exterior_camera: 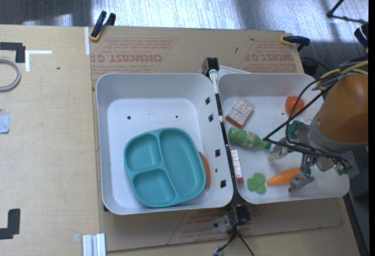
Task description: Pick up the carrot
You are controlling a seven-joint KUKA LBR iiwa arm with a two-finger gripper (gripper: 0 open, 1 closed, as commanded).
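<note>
The carrot (282,177) is small and orange and lies flat near the front wall of the right bin (328,190), pointing left. My gripper (300,176) hangs low over the carrot's right end, touching or almost touching it. The grey wrist and the orange band (345,111) above it hide the bin's right part. From this angle I cannot make out whether the carrot is held.
The right bin also holds a green leafy toy (256,183) just left of the carrot, a green bottle (247,139), a small red-and-white box (239,112), a slim red packet (235,164) and an orange item (293,104). A teal divided plate (164,167) lies in the left bin (111,132).
</note>
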